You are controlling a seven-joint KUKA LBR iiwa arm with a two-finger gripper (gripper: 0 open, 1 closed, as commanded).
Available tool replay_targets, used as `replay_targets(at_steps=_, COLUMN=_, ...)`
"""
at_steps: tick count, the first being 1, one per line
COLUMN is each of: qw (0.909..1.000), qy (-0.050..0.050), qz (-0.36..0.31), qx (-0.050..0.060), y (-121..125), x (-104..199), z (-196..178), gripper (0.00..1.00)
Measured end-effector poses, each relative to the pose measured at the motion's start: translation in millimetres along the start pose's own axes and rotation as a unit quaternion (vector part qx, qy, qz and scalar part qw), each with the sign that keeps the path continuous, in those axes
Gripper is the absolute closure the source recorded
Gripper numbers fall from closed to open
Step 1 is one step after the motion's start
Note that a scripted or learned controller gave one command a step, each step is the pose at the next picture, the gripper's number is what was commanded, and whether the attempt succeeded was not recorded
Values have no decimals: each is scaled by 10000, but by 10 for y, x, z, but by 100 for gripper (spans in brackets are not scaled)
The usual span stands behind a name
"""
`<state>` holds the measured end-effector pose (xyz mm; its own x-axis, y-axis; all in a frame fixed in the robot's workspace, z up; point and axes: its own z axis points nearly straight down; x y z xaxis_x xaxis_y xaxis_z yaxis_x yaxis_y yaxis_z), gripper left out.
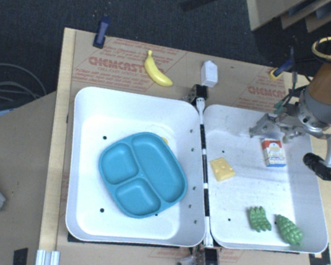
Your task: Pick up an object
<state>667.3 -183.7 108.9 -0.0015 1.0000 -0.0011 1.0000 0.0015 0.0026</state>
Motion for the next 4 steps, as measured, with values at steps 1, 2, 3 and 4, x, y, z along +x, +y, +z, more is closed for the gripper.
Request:
replay_targets(at_steps=1, qw=10000, qy=-27, qz=2, qx=-35, y=-113, x=128, z=190, gripper=0)
replay_targets(at_steps=2, qw=10000, qy=-10, qz=-6, qx=-48, y=-175, x=70, z=186, gripper=0)
replay_targets(at_steps=3, qw=10000, qy=-27, qz=-1, qx=-51, y=-194, x=111, z=185, gripper=0)
replay_targets(at_steps=4, qw=10000, qy=5, qz=9, qx=17, y=-365, x=36, z=61, gripper=0)
